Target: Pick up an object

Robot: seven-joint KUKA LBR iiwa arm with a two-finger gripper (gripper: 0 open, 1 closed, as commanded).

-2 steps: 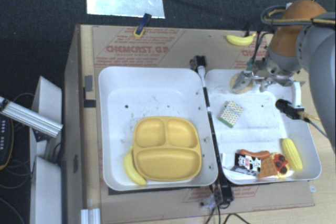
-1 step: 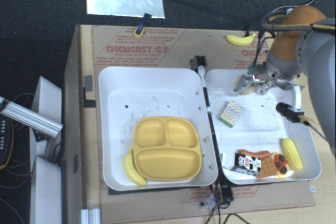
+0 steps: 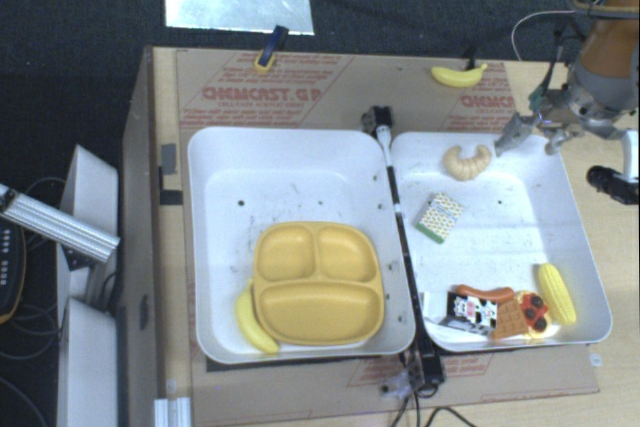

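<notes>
My gripper (image 3: 530,139) hovers over the right bin's (image 3: 570,205) far right corner, its two fingers spread open with nothing between them. A tan croissant (image 3: 468,161) lies just left of it in the same bin. Nearer the middle sits a small green-and-white block (image 3: 440,216). A yellow corn cob (image 3: 556,293) rests by the near right wall. A flat pile of toy food, with a waffle and sausage (image 3: 497,311), lies along the front wall.
The left bin (image 3: 215,215) holds a yellow divided plate (image 3: 318,281) with a banana (image 3: 255,323) tucked at its front left. Another banana (image 3: 458,74) lies on the cardboard behind the right bin. A black divider clip (image 3: 381,122) stands between the bins.
</notes>
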